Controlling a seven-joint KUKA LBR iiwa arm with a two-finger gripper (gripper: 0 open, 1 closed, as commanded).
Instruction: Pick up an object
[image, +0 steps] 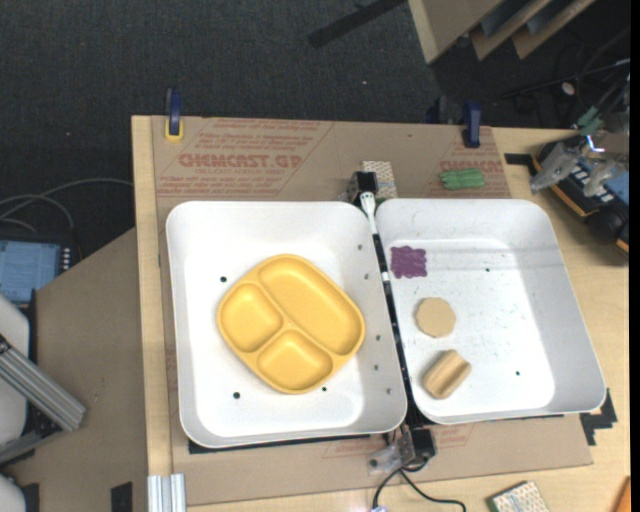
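Objects open to picking lie in both bins, and each brings its own risk. In the left bin (190, 300) sits 1 yellow divided plate (290, 322) with 3 compartments, lying flat near the middle of the bin floor. In the right bin (540, 300) lie 3 small things, all toward its left side: a purple flat piece (408, 261) near the shared wall, a round tan disc (435, 318) just below it, and a tan block (446, 374) lower again, tilted on a slant.

As for the gripper, I cannot tell its state from this view.

Judging from the layout, the plate is probably the hardest target: it is broad and shallow, so 2 fingers would likely have to catch the rim, and a descent onto the middle could simply press down or skid off the curved surface. The purple piece and the disc look thin and flat, so fingers may close above them and come away with nothing. The purple piece also sits close to the divider between the bins, where a finger could strike the wall. The block seems the best candidate, though its slant means a grasp not aligned with its narrow sides may twist it or push it against the disc nearby.
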